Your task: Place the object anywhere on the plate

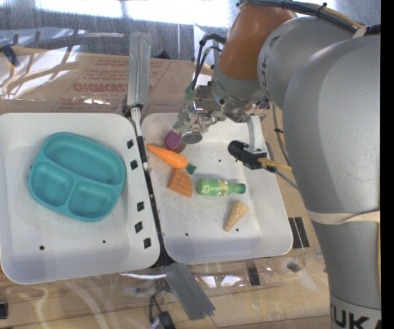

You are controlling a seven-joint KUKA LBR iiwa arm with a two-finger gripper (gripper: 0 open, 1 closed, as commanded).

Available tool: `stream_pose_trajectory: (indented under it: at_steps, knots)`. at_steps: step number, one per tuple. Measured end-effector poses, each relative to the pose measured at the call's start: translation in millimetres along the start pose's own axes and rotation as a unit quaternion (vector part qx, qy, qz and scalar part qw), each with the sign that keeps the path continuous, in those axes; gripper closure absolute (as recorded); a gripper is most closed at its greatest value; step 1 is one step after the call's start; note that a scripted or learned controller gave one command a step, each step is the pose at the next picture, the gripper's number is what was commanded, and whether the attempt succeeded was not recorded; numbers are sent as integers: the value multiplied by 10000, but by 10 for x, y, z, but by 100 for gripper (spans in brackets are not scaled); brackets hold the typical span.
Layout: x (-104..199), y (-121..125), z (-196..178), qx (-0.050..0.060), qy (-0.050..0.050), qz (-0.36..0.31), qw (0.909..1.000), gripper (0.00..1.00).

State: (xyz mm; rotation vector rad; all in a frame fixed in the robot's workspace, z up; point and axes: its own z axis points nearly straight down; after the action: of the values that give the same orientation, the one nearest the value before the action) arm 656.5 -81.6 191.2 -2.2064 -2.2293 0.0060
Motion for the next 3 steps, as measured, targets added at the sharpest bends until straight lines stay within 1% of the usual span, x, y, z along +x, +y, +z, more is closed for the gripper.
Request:
stream_pose_trajectory:
  at_steps: [1,2,3]
  knots:
    - [589,-345,6,-7,-2,1,10000,100]
    - [1222,-551,14,1,-3,-9,10000,100]
    - [1778,-823,-141,3,-7,-12,10000,100]
